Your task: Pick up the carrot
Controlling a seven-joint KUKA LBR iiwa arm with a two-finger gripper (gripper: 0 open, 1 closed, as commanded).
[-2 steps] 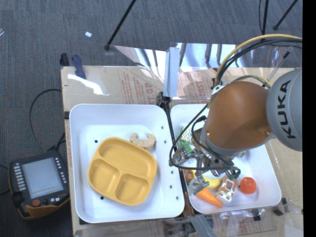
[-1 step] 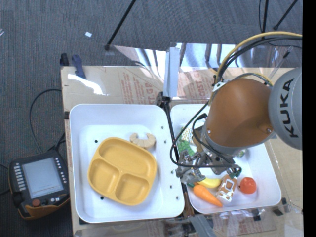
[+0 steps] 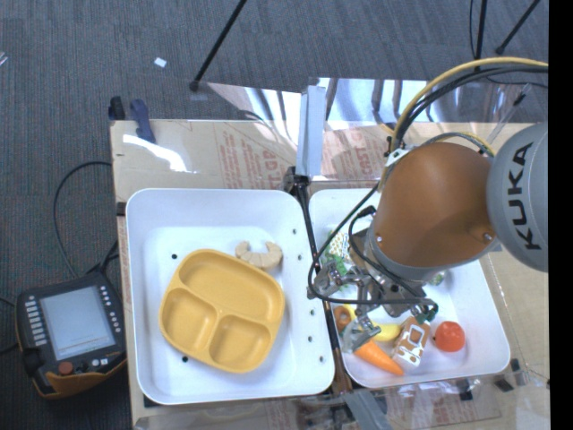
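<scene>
Camera view: the arm is over the right bin (image 3: pixel 498 330), wrist low, gripper (image 3: pixel 360 331) down among the toys at the bin's near-left corner. I can't tell how the gripper is set; the orange wrist band and cabling hide most of it, and nothing is visibly pinched.

The carrot (image 3: pixel 379 358) lies flat on the bin floor at the near edge, just near-right of the gripper tip, tip pointing right. It looks untouched, so I'd call this the approach step, grasp not yet made.

Next move, as I judge it: you want the tool shifted slightly toward the near edge and right, centred across the carrot's thick end, then descend and close. It's crowded there, so expect a risk of nudging neighbours.

Right bin contents: carrot, a yellow banana-like piece (image 3: pixel 387 333) just far of it, a small white-and-brown block (image 3: pixel 411 343) touching or nearly touching the carrot's right side, a red tomato (image 3: pixel 449 336) further right, something green (image 3: pixel 340 262) under the wrist.

Left bin (image 3: pixel 143 240): yellow divided tray (image 3: pixel 221 309), compartments bare, and a tan croissant-like piece (image 3: pixel 260 255) just beyond its far edge.
</scene>
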